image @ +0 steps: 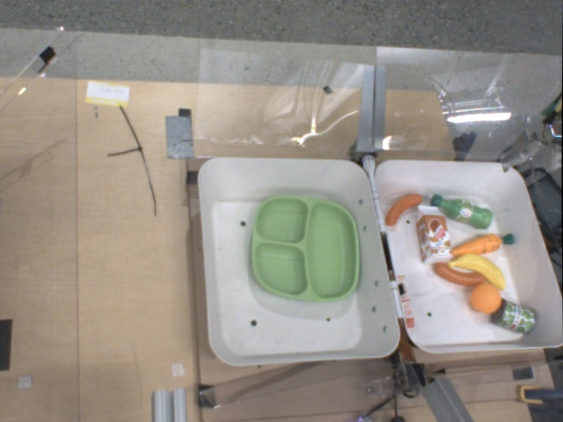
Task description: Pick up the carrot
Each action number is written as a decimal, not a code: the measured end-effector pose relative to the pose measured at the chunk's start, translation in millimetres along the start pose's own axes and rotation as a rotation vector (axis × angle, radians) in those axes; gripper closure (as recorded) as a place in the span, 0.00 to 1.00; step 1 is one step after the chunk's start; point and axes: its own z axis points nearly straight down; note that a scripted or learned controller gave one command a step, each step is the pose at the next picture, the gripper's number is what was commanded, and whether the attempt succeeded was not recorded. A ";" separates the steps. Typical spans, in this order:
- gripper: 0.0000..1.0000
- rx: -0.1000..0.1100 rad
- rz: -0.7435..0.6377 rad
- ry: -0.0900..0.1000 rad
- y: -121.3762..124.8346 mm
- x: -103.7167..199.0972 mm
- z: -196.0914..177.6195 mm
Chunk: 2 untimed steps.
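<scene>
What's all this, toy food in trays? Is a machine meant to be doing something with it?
Nothing is being handled at this moment. The right bin holds toy food: a carrot lying beside a banana, two sausages, an orange, a small carton and two bottles. The left bin holds a green divided plate. The carrot, which is to be picked up, lies untouched among the others.

No legible txt; carton [433, 237] & yellow label [107, 93] print too blurry
</scene>
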 end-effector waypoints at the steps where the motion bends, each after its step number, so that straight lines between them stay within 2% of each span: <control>1: 0.00 -0.007 0.061 0.005 23.3 2.3 125.9; 2: 0.00 -0.001 -0.199 0.001 -21.8 49.2 156.9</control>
